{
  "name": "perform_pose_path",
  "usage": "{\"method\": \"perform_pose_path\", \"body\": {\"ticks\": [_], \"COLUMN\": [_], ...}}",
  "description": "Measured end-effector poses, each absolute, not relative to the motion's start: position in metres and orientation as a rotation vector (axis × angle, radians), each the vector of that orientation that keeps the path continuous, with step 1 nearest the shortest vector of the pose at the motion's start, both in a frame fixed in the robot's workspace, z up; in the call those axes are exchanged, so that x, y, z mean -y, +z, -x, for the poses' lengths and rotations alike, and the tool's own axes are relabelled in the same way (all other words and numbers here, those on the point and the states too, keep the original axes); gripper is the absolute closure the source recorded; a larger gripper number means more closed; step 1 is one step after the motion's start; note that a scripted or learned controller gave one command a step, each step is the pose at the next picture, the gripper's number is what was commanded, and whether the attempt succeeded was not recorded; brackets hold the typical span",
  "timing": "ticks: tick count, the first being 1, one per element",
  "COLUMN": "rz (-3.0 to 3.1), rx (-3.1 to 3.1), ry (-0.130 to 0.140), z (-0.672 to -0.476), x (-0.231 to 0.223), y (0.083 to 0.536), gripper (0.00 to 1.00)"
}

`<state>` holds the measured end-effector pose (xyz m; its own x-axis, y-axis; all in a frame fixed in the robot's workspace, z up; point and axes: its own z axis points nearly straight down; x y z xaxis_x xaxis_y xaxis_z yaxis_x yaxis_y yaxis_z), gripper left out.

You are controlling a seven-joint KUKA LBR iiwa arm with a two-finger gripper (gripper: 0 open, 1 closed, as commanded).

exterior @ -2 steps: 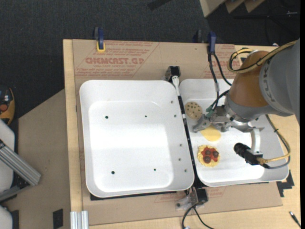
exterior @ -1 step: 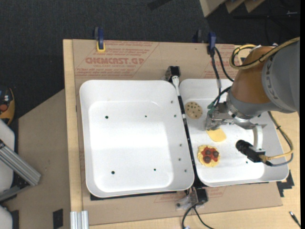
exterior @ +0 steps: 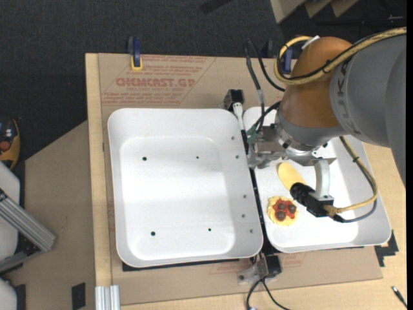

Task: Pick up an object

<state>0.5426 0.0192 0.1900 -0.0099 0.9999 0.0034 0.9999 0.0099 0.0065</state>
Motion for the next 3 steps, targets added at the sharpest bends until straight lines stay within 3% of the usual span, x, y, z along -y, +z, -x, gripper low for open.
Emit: {"method": "perform_pose_path", "body": {"ticks": [1,2,3], "rz": [-2.214,-2.206,-2.223], "rx": [-2.217,-2.220,-2.232], "ry": [0.018,0.025,-0.018], "z": [-0.479,-0.489,-0.509], "x": [-0.005,-0.047,-0.090], "y": [0.336,0.471,0.337], "gripper": [1.00,1.00,1.00]}}
